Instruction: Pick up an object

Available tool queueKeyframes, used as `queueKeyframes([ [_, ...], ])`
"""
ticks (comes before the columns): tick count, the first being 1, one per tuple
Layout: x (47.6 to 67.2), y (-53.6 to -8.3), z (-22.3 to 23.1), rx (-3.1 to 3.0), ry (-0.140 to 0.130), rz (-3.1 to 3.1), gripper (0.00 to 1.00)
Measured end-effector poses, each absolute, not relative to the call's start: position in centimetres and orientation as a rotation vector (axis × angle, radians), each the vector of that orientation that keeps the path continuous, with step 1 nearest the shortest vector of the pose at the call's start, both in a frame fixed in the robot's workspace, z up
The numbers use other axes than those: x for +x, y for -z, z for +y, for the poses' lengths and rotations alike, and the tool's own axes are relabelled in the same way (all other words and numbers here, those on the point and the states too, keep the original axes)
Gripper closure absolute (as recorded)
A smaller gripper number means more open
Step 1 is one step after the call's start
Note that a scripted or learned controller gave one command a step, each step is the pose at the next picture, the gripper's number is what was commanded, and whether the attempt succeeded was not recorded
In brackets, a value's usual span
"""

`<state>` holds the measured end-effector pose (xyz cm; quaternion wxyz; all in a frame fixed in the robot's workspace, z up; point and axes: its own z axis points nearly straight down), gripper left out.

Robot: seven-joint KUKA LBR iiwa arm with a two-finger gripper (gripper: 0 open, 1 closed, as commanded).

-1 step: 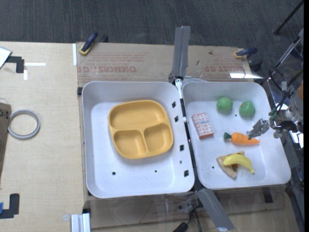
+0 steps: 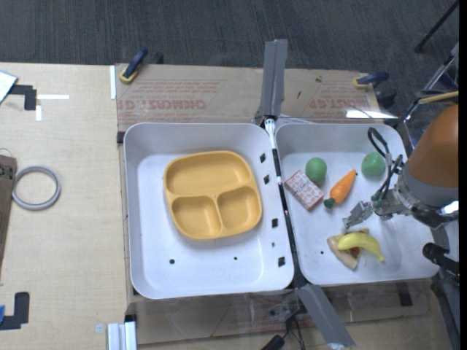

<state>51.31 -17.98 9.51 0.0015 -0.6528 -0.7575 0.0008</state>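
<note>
Over the right bin [image 2: 314,265], end effector [image 2: 359,214] just above the banana [image 2: 365,242], near the carrot [image 2: 341,187], finger spread unclear, nothing visibly held.

right bin [image 2: 306,272] | banana [image 2: 363,242] yellow, curved, near side, overlapping bread slice [image 2: 344,252] | carrot [image 2: 341,187] orange, tilted, centre | two green balls [image 2: 316,168] [image 2: 373,164] far side | red-white packet [image 2: 303,189] left, angled
</note>
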Motion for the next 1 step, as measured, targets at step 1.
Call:
queueKeyframes([
  [1, 56.12, -9.16, -16.1, -2.06, -0.001, -2.373, 0.0],
])
